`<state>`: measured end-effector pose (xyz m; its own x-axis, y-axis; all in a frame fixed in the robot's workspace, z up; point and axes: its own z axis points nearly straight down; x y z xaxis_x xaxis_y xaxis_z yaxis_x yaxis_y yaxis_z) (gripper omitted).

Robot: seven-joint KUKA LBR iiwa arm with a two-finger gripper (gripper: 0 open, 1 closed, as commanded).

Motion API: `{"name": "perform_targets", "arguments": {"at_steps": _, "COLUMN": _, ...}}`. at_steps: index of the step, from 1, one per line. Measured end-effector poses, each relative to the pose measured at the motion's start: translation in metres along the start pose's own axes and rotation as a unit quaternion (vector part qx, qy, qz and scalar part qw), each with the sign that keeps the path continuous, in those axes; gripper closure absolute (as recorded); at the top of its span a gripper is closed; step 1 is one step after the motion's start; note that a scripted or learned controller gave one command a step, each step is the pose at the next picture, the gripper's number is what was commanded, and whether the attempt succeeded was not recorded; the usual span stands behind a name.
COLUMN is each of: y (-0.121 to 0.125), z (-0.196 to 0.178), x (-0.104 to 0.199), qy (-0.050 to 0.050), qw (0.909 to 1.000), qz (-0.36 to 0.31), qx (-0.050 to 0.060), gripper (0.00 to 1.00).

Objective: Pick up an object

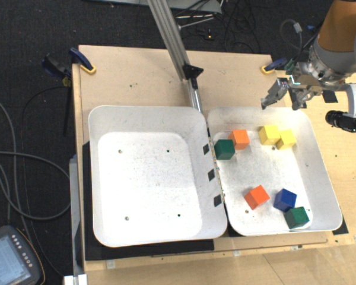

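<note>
Candidates all in right bin: yellow blocks nearest far rim, orange + green toward divider, 3 more at near rim. Gripper hangs above far rim, jaws spread, nothing between them; prob. pre-descent, yellow pair closest. Left bin beside, on counter.

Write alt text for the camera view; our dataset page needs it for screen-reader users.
A robot gripper hangs open above the far edge of the right bin, which holds seven coloured blocks: two orange, two yellow, two green and one blue. The left bin sits alongside on the bench.
</note>
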<state>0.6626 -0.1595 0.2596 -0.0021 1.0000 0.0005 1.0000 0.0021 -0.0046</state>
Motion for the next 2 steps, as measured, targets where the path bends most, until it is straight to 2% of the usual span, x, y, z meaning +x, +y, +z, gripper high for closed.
{"name": "perform_targets", "arguments": {"at_steps": 1, "y": 0.001, "z": -0.003, "x": 0.0, "qy": -0.001, "qw": 1.0, "qz": -0.001, "qx": -0.002, "gripper": 0.0}}
{"name": "perform_targets", "arguments": {"at_steps": 2, "y": 0.002, "z": 0.061, "x": 0.0, "qy": 0.0, "qw": 1.0, "qz": 0.001, "qx": 0.001, "gripper": 0.0}}
